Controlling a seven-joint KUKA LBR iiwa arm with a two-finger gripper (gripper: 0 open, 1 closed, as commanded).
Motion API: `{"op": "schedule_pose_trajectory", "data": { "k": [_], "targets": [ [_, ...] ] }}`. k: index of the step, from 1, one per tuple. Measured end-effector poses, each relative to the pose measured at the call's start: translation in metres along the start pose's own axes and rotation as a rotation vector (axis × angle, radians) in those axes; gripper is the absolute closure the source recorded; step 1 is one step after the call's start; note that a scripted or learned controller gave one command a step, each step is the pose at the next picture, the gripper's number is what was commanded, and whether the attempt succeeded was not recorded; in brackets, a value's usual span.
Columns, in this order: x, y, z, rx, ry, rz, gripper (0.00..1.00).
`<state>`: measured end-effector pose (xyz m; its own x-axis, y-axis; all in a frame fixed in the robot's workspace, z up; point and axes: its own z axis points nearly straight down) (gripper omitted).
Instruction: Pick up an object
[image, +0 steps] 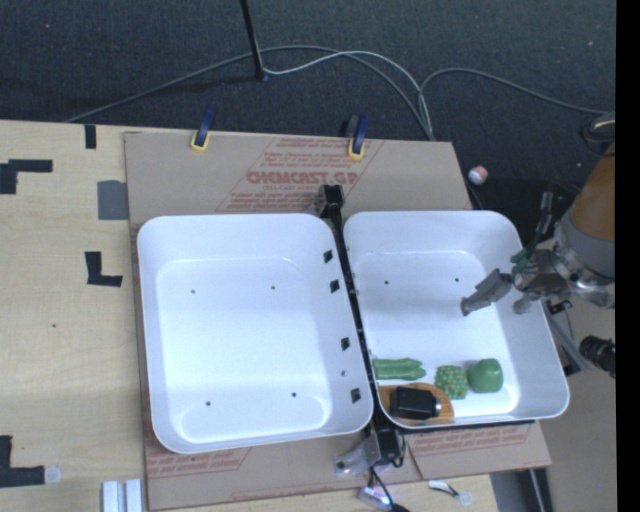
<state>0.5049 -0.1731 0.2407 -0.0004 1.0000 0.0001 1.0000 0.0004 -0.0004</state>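
The gripper (500, 292) hangs over the right bin (430, 235) near its right wall, fingers spread apart and holding nothing. Below it, along the bin's near edge, sits the cluster of objects: a green round piece (486, 375), a bumpy green one (451, 380) just beside it, a long green vegetable-like piece (398, 369), and a black item (414, 403) on something orange. All lie well apart from the fingers. The left bin (240, 335) sits alongside.

Bare floor across right bin (430, 235), objects (440, 385) crowded along its near wall
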Motion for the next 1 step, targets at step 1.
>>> {"op": "schedule_pose_trajectory", "data": {
  "k": [1],
  "targets": [
    [-0.0374,-0.0095,0.0683,0.006,0.002,0.003,0.0]
  ]
}}
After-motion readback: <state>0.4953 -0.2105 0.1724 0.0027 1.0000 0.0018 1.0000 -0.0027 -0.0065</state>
